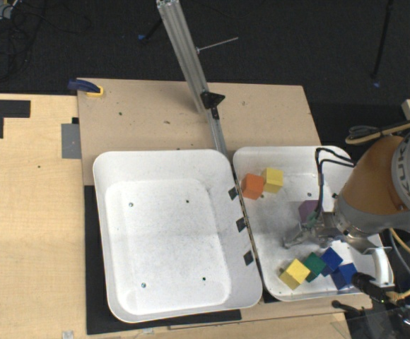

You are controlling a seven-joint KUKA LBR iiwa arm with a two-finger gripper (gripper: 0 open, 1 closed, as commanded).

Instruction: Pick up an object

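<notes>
My gripper [302, 236] is low inside the right bin [290, 162], reaching in from the right under the orange-banded wrist. A purple block [308, 209] lies just above it, partly hidden by the arm, and whether the two touch is unclear. An orange block [253, 185] and a yellow block [274, 179] sit together near the bin's upper left. Along the front edge lie another yellow block [295, 272], a green block [314, 267] and two blue blocks [331, 257], [343, 277]. Nothing is visibly held.
The left bin [120, 168] stands beside the right one, with black clips along the shared rim. A slanted aluminium bar [188, 55] rises behind the bins. The wooden bench top stretches to the left and back.
</notes>
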